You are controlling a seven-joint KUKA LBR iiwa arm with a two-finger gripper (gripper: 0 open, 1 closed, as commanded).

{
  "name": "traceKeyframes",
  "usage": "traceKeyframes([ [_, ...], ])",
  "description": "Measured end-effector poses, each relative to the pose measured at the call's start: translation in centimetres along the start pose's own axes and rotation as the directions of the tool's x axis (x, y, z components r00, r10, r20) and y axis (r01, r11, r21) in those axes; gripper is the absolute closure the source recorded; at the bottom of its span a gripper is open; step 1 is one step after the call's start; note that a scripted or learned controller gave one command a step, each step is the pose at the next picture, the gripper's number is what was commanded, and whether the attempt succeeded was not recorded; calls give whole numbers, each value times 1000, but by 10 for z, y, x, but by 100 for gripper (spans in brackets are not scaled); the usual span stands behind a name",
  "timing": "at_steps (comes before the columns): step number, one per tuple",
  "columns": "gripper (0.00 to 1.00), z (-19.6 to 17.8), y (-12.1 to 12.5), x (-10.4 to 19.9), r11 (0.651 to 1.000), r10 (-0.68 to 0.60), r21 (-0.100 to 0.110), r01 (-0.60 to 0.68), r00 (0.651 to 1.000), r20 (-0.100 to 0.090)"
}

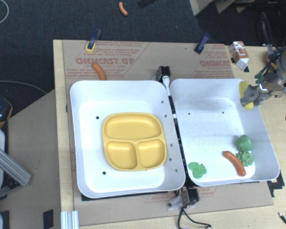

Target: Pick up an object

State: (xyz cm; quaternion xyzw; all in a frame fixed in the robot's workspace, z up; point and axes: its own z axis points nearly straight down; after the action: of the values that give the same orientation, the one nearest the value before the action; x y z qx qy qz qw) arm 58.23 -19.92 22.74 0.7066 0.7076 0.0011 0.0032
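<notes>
**Gripper sits at the bin's far corner, close to a yellow piece**

Look first at the gripper (251, 95). It hangs over the back right corner of the right bin (207, 113), right at the rim. You cannot tell from here how it is set. A small yellow thing (244, 93) shows at the same spot, partly hidden by the gripper, so you cannot tell if it is being held or just lying there against the wall.

Here is what could go wrong. The yellow thing is tucked up against the bin's wall. If the gripper comes down there, it may bump the rim or push the piece away and not catch it.

The other toys are in the front of the right bin, well apart from the gripper. A green piece (243, 141) and a bumpy green one (246, 158) sit near the front right corner, with an orange sausage (234, 163) touching them. These three crowd each other, so a grab there may knock a neighbour. A green leafy piece (197, 169) lies alone near the front left corner.

Left of the right bin, the left bin (86, 137) holds a yellow tray (133, 140).
</notes>
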Motion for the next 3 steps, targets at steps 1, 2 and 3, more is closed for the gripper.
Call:
traceKeyframes([
  [1,100,10,-23,45,1000,-2,10,2,1000,-6],
  [2,100,-4,-42,92,1000,-4,8,4,1000,-6],
  [3,100,-2,-66,134,1000,-2,10,2,1000,-6],
])
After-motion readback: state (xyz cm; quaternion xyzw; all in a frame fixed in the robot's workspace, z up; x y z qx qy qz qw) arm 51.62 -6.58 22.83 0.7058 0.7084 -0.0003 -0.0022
